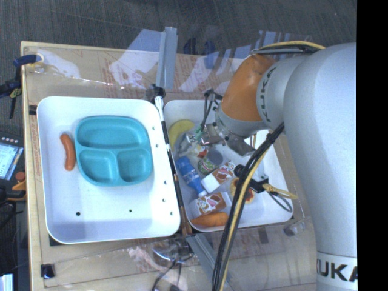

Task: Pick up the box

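Note:
In the right bin [280, 214] lie two small white-and-red boxes, one [224, 173] near the middle and one [210, 204] closer to the front. My gripper [200, 140] hangs low over the back of that bin, under the orange wrist band [242, 99]. It is above a yellow item [178, 130] and a green-topped can [210, 163], a short way back and left of the nearer box. The clutter and the wrist hide its tips, and I see no box between them.
A blue object [188, 176] and an orange carrot-like piece [209, 220] also lie in the right bin. The left bin [60, 217] holds a teal divided tray [115, 148] and a sausage [68, 151]. A black cable [242, 199] crosses the right bin.

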You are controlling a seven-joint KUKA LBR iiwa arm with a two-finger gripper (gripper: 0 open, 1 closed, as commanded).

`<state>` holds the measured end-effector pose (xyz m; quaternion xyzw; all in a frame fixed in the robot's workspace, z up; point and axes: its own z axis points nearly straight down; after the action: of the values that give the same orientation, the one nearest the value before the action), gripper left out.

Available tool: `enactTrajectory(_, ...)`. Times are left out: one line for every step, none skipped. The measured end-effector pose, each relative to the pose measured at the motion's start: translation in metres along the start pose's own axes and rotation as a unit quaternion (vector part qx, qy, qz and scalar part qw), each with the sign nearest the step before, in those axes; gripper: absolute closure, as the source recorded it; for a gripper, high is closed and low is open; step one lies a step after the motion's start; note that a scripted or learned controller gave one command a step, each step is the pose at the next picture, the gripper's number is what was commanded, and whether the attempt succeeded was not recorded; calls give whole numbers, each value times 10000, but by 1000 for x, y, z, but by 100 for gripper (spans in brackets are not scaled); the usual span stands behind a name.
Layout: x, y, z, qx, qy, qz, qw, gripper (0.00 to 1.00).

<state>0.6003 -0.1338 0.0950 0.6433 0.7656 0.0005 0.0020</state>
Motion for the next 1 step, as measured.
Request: enactTrajectory(-1,1,-10,0,-16,-28,10000,100)
